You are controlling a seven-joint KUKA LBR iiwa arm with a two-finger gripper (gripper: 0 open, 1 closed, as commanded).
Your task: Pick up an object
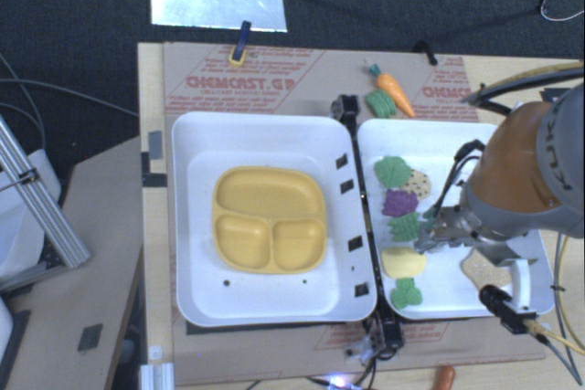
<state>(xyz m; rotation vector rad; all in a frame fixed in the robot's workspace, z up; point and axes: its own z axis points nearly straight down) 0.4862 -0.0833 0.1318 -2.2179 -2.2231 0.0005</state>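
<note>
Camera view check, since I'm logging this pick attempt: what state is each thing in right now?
Yellow tray: upright in the left bin, compartments bare.
Toy carrot: lying on the bench, outside both bins.
Purple grapes: resting in the right bin.
Yellow piece: resting in the right bin.
Gripper: low over the right bin.

Yellow divided tray [270,219] in left bin [196,224]; toy carrot [395,91] on bench.
</note>
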